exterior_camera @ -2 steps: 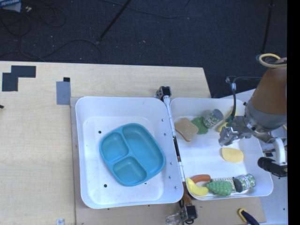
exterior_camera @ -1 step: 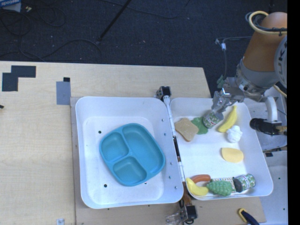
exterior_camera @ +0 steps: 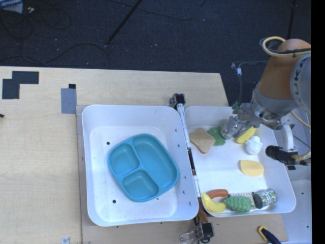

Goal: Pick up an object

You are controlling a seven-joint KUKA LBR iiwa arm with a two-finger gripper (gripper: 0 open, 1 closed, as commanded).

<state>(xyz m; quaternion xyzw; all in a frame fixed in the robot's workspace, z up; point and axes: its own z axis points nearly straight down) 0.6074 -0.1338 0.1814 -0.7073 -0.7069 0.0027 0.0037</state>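
The pincer [exterior_camera: 232,128] sits low in the right bin [exterior_camera: 284,197], near its far edge. Its tips are a grey blur, so whether they are apart or together cannot be told. A green piece [exterior_camera: 218,137] lies partly hidden under it, just beside a tan bread-like slice [exterior_camera: 201,140]. To its right are a yellow piece [exterior_camera: 247,134] and a small white object [exterior_camera: 253,146] — further out, a pale yellow slice [exterior_camera: 252,168]. A labelled can [exterior_camera: 264,197] lies by the near wall; its writing is unreadable. The left bin [exterior_camera: 96,136] holds a blue divided plate [exterior_camera: 142,166].
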